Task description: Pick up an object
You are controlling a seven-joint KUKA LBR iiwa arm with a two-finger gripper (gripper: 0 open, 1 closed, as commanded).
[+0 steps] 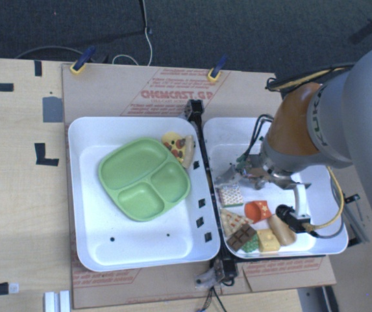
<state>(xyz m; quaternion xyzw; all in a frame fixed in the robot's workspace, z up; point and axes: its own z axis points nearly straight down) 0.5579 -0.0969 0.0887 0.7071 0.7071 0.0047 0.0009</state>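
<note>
End effector (pixel 243 169) low in the right bin (pixel 315 242), finger state can't be judged. Toy food pile (pixel 254 226) sits just near of it. Green divided plate (pixel 145 179) and pizza slice (pixel 179 147) in left bin (pixel 82 174).

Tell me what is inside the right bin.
The right bin holds toy food near its front: a checkered square, a red piece, a waffle, a brown block and a yellow piece. The arm covers the bin's far right part.
</note>
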